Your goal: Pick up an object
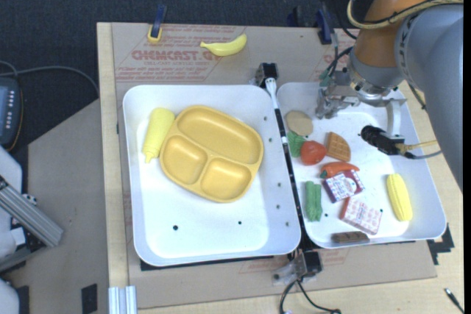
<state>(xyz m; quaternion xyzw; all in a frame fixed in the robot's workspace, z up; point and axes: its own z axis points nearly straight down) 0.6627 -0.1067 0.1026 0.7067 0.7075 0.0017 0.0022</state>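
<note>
My gripper (331, 105) hangs over the back of the right bin (423, 180), with nothing seen in it. Just left of it and nearer lies a beige round piece (299, 122). Closer in the same bin lie a red tomato (312, 152), a brown waffle (338, 146), a green leafy piece (296, 143), an orange-red piece (340, 168), a purple packet (340, 187), a green pickle (313, 201), a pink-and-white packet (360, 215), a yellow corn cob (399, 196) and a brown bar (349, 237).
The left bin (213, 232) holds a yellow divided plate (212, 153) and a yellow bottle (156, 133) against the plate's left side. A yellow banana (224, 46) lies on the cardboard behind the bins. The bins' shared rim (283, 151) runs between them.
</note>
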